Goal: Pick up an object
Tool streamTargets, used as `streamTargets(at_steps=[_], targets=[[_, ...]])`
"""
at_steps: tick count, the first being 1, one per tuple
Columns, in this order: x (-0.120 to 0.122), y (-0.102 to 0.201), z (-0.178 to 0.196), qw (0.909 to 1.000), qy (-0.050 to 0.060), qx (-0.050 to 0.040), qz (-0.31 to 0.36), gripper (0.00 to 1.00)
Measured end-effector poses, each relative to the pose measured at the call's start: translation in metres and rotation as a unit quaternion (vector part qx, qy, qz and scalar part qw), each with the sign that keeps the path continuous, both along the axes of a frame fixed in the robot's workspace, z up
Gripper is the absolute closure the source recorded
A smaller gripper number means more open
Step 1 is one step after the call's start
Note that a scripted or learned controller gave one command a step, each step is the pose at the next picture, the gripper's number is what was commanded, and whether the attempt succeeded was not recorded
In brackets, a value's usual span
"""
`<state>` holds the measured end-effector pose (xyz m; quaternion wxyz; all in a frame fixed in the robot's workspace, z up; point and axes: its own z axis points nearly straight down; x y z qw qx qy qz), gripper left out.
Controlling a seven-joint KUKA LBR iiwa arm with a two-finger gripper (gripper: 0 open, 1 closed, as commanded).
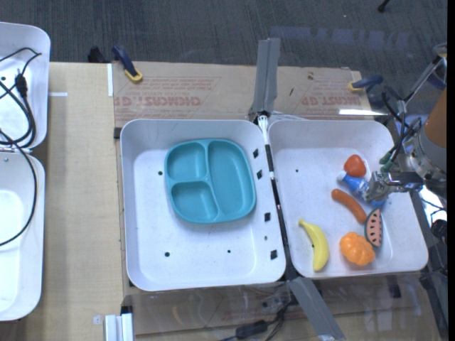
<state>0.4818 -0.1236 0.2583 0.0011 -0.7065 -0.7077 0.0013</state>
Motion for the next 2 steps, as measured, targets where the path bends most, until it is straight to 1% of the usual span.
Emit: streamTargets(at_steps=[1, 2], targets=[[0.022, -0.003, 0.029, 1.0000, -0.001, -0.0006, 0.000, 1.00], [0.003, -0.076, 0.041, 1.0000, -0.001, -0.0009, -0.001, 1.00]])
